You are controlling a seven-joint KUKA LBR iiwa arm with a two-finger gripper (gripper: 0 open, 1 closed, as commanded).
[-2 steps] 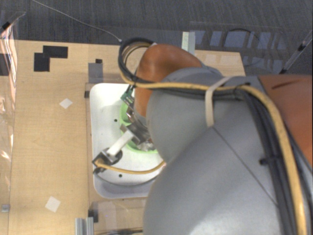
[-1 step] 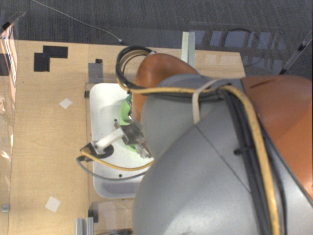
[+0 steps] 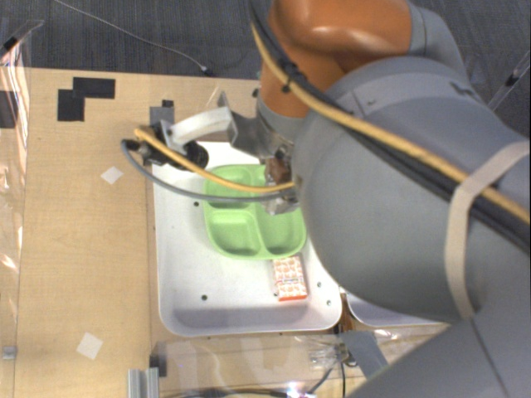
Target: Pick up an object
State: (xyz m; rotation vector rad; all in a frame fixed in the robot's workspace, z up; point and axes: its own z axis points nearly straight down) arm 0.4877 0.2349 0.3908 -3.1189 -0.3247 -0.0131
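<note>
Arm: the big grey robot arm with its orange band point(image 3: 340, 15) swings in from the right and hangs low over the bins, blocking much of what lies under it.
Gripper: the gripper point(image 3: 278, 172) sits near the far edge of the left bin, just over the back of the tray; whether its fingers are open, closed, or around anything, I can't tell from here.
Tray: a light green plastic tray with divided compartments point(image 3: 249, 226) lies flat in the shallow white left bin point(image 3: 178, 247), its right side tucked under the arm.
Box: a small flat carton with red and white print point(image 3: 289, 279) lies just beside the tray's near edge, on the bin floor.
Cables: a yellow hose and grey cable point(image 3: 178, 157) loop across the bin's far corner.
Tabletop: pale wooden tabletop point(image 3: 75, 247) stretches left of the bin.
</note>
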